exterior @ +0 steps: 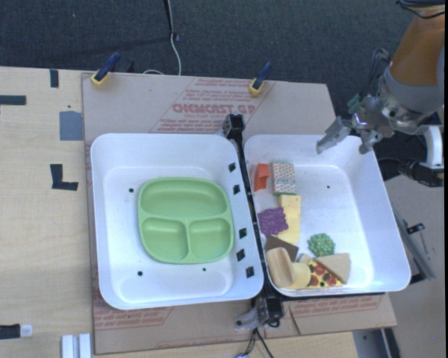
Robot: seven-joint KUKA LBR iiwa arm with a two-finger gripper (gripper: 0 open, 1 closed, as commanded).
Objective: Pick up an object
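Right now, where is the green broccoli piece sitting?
The broccoli piece lies in the right bin, toward its near end, just above the pizza slice and right of the yellow cheese block.

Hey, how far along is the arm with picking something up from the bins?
Nothing looks done yet: the toy food all lies in the right bin, and the green plate sits in the left bin. The gripper hangs open above the right bin's far corner with nothing between its fingers. Still left: move over a piece, descend, close and lift.
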